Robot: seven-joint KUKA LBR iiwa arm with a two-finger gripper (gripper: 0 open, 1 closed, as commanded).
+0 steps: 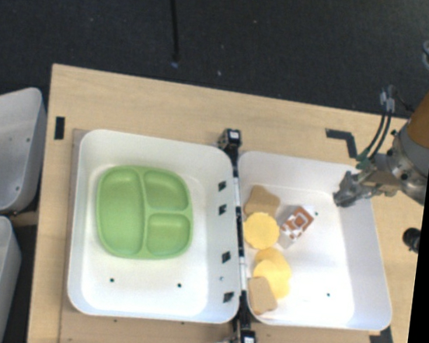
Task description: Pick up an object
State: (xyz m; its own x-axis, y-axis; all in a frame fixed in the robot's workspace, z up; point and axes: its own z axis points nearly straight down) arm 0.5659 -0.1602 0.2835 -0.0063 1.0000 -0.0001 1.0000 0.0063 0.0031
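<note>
In the right bin (355,295), against the divider: two yellow discs (261,231), two tan pieces (261,201), and beside them a clear packet (297,222) with a brown-and-white label, print too small to read. Over the bin's far right corner, gripper (346,194), holding nothing, finger spread not discernible. In the left bin (74,282), a green divided plate (145,212)
</note>
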